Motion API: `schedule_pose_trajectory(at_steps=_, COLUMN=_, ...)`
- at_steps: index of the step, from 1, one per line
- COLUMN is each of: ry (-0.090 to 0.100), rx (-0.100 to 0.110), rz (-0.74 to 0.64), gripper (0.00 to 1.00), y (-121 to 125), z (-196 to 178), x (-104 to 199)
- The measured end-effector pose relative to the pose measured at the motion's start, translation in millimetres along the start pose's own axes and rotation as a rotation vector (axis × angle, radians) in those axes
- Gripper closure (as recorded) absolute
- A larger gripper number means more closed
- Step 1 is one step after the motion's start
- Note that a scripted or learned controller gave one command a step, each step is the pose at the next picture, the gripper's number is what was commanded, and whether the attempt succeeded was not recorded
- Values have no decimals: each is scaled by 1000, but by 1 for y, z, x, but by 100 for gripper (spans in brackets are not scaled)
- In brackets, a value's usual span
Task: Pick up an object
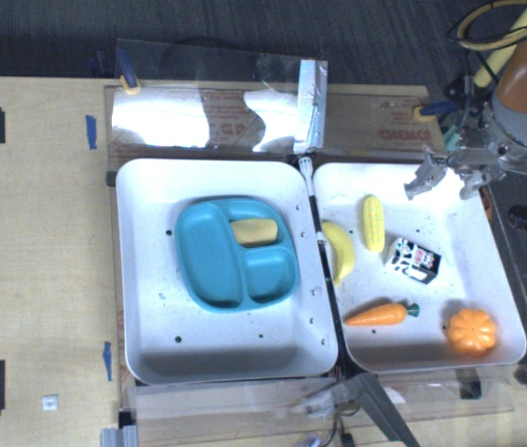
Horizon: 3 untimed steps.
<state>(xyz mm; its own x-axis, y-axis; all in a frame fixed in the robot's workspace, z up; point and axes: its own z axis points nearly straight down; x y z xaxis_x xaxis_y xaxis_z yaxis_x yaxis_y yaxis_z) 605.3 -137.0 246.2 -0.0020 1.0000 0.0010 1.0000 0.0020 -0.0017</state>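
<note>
A pale wooden bench stands on dark carpet and carries two shallow white bins side by side, with a clear panel upright behind the left one.

Left bin: a blue divided plate lies at its centre. A tan block rests in the plate's upper compartment, toward 2 o'clock on the plate.

Right bin: five items, none touching another as far as can be seen.
- Banana: against the divider wall, at 9 o'clock in the bin.
- Corn: upright in the view, at 11 o'clock, just beside the banana.
- Black-and-white packet: near the centre, tilted.
- Carrot: at 7 o'clock, lying level with its green end toward the packet side.
- Pumpkin: at 5 o'clock, near the front rim.

Arm: the orange band sits at the view's 2 o'clock edge. The gripper hangs over the bin's 1 o'clock corner, well apart from every item. Its two fingers are spread, with white bin floor visible between them; nothing is grasped.
</note>
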Motion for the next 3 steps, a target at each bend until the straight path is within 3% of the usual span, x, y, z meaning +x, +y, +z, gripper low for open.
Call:
schedule_pose_trajectory(at_steps=1, ry=2, rx=10, rz=-106, gripper=0, y=36, z=108, x=30)
schedule_pose_trajectory(at_steps=2, ry=-2, rx=-7, rz=-161, gripper=0, y=25, z=159, x=25)
schedule_pose_trajectory(at_steps=3, ry=-4, rx=-13, rz=-159, gripper=100, y=27, z=147, x=24)
